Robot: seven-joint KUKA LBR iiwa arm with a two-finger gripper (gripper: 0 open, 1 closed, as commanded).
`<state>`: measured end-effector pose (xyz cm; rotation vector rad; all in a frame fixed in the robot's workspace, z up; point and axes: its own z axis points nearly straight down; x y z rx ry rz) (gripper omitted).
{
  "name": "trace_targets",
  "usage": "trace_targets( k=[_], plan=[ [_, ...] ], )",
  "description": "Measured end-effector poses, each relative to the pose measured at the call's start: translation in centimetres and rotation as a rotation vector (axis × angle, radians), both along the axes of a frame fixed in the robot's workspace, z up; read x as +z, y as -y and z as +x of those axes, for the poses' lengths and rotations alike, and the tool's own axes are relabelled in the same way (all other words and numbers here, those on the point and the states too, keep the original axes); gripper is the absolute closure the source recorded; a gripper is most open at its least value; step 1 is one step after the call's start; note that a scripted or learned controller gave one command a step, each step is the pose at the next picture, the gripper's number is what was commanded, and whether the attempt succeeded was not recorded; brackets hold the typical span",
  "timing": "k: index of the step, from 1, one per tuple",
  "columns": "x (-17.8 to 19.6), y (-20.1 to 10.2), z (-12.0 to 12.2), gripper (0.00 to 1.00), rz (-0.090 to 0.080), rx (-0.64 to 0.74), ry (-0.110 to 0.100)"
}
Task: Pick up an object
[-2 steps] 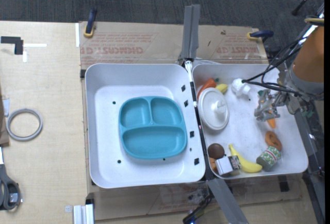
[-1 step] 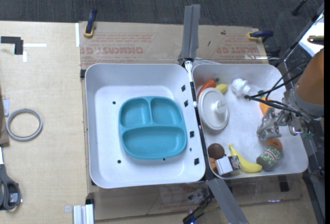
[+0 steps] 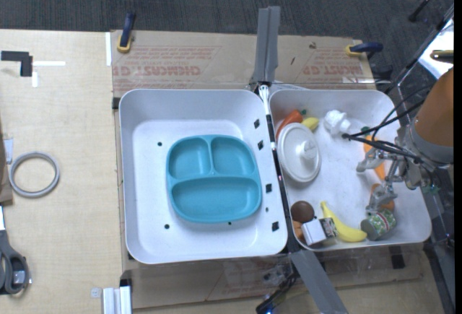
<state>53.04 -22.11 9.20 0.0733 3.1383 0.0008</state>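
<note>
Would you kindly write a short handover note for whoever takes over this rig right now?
Pincer: low over the right white bin, near its right wall; grip state unclear.
Things: round white lidded dish, yellow plastic banana, brown ball and small mottled green object lie in the right bin. Teal divided plate sits in the left white bin.
Done: nothing seen lifted.
Left: grasp one object and raise it.

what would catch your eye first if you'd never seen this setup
The teal divided plate lying alone in the left bin stands out most. Next comes the clutter in the right bin: a white lid near its left wall and a banana along the front. The gripper reaches in from the right, low over that bin's right side.
</note>
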Motion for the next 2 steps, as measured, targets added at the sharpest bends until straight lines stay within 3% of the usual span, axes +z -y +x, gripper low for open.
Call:
trace_targets(
  k=[1, 2],
  plan=[
    [0.98, -0.04, 0.15, 1.00, -0.001, 0.002, 0.004],
    [0.97, -0.05, 0.15, 0.00, -0.001, 0.002, 0.004]
  ],
)
